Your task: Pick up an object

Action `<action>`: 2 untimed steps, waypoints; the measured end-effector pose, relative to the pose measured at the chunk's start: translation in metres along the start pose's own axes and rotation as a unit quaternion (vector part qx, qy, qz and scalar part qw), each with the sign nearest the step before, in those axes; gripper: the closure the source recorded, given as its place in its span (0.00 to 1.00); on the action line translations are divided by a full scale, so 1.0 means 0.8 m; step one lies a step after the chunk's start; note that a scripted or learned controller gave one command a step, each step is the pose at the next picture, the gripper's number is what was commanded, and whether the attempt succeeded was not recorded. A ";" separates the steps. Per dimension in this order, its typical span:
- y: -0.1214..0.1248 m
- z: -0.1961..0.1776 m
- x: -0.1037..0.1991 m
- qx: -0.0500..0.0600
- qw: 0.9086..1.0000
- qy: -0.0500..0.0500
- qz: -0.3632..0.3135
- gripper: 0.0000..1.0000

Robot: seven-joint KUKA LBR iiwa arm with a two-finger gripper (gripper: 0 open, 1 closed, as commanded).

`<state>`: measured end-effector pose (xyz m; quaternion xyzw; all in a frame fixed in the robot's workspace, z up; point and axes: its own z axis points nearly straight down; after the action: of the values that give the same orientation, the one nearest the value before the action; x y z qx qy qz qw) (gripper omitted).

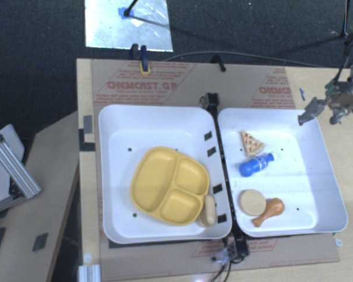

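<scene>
The right bin holds a pizza slice, a blue bottle lying on its side, a round tan cookie and a brown drumstick. The left bin holds a yellow divided tray with a beige bread roll at its front right corner. My gripper hangs at the far right, above the right bin's back right corner, well away from all the objects. Its two fingers are spread apart with nothing between them.
A central divider with black clips separates the two bins. A cardboard sheet lies under them. A shiny metal plate sits on the dark floor behind the bench, and an aluminium rail stands at the left.
</scene>
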<state>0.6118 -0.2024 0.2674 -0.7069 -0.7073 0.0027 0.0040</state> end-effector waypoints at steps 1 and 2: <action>0.003 -0.009 0.001 -0.006 1.000 -0.001 -0.001 0.00; 0.001 0.042 0.001 -0.005 1.000 -0.001 -0.001 0.00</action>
<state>0.6123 -0.2015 0.2335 -0.7064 -0.7078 0.0002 -0.0002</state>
